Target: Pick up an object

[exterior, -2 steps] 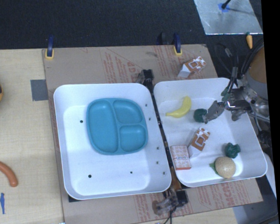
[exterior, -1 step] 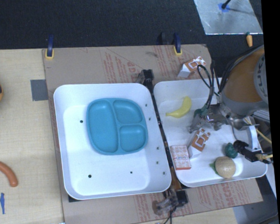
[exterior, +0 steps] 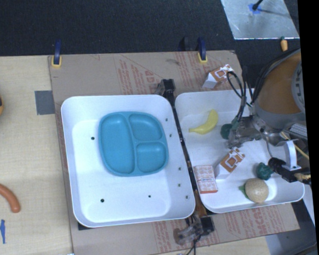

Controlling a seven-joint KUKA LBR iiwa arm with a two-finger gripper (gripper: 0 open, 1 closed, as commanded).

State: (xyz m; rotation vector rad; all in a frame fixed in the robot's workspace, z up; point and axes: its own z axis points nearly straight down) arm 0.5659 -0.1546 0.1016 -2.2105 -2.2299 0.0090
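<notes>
The gripper (exterior: 241,140) hangs over the right bin (exterior: 209,203), at the right of the frame, and its fingers stand a little apart with nothing visible between them. Just below it lies a small orange-and-white carton (exterior: 232,161), tilted. A yellow banana (exterior: 204,123) lies to its upper left, near. A beige ball (exterior: 257,190) rests lower right. The left bin (exterior: 83,207) holds a blue divided plate (exterior: 132,143).

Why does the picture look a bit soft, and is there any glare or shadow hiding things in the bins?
In the camera view, everything is mildly blurred, so print on the small carton is unreadable; lighting is even, the white bins look bright without hard glare; soft shadows lie beneath the arm and beside the banana.
</notes>
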